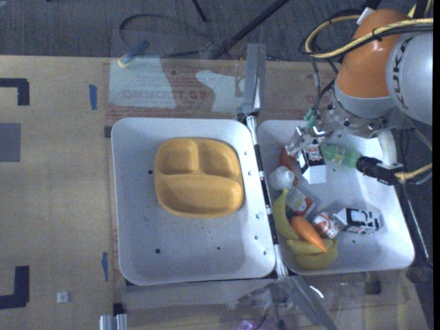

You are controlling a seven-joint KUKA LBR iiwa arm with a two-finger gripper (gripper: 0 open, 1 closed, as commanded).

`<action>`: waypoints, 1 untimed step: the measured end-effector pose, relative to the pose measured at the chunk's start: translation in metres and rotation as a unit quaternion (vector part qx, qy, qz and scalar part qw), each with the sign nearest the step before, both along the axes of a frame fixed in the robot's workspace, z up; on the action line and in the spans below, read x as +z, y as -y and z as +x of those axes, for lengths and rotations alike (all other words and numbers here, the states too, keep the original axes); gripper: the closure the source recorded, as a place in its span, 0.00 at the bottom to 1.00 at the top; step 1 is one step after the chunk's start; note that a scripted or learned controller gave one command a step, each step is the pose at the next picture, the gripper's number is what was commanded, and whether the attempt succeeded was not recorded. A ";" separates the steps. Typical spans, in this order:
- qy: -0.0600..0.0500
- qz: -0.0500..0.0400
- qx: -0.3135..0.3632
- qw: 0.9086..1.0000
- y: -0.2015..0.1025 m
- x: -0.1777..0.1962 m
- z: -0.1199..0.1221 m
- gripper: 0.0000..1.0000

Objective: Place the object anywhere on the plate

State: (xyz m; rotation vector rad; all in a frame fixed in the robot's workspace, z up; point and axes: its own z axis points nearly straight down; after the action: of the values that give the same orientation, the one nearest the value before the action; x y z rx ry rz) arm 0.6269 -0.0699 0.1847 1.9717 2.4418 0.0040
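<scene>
My gripper hangs over the right bin, at its far left part; I cannot tell how my fingers stand. The plate, with 3 sections, lies in the left bin. Carrot and banana lie right of the plate.

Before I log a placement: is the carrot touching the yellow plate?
Apart. The camera view shows the carrot lying on the banana in the right bin, while the yellow plate sits in the left bin, the bin walls between them.
</scene>
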 end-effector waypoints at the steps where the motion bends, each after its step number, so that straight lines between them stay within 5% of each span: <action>1: 0.000 0.000 0.063 0.998 -0.063 0.000 0.034 1.00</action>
State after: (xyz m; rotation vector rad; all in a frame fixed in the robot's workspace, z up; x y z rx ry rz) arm 0.6613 -0.0064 0.1845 1.8146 2.5600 0.0038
